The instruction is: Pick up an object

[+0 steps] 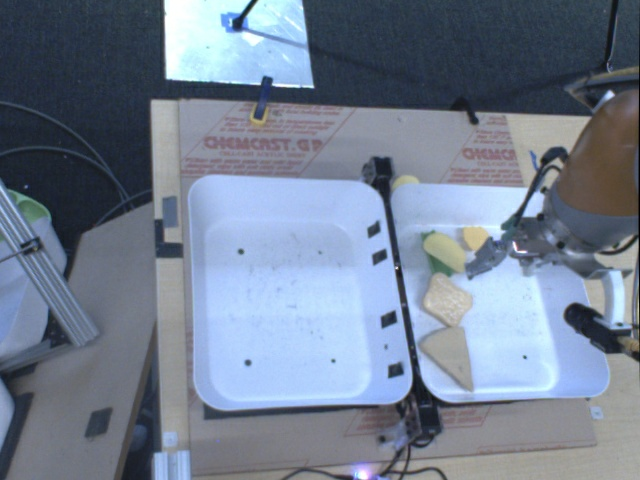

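Note:
The right white bin (560, 368) holds several items. A yellow-green elongated piece (443, 251) lies near its left wall, with a small yellow chunk (474, 238) just right of it. Below them sit a tan square cracker-like piece (447, 299) and a tan wedge (450, 356). My gripper (486, 260) hangs low over the bin's upper middle, just right of the yellow-green piece and below the yellow chunk. Nothing shows in its grasp. The grey arm with its orange band (605, 168) reaches in from the right.
The left white bin (290, 193) stands beside the right one, with a black divider strip (392, 288) between them. A small pale yellow object (405, 181) rests at the bins' top junction. Both bins sit on cardboard (300, 138). A metal plate (238, 28) lies behind.

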`<state>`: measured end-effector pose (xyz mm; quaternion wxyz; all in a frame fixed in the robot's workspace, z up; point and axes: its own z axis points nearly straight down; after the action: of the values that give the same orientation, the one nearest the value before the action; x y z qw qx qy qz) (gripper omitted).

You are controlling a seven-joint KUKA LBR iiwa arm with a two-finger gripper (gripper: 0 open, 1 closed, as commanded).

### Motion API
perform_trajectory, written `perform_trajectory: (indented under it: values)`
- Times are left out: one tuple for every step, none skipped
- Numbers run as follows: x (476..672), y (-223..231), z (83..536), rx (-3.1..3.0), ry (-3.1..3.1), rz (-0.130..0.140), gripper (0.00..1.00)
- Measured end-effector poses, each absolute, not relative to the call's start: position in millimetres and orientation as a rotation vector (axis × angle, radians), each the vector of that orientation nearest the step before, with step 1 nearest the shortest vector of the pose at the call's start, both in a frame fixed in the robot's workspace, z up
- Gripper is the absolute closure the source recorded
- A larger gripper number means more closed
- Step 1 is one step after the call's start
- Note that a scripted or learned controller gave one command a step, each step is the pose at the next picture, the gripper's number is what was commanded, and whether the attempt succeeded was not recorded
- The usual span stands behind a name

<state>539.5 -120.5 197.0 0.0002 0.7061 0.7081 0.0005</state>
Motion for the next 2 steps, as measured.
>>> perform_trajectory:
  values:
    - [577.9,-84,104,2.215,2.233,-0.001,0.00]
    - [618.3,-82,84,2.212,2.225,0.005,0.00]
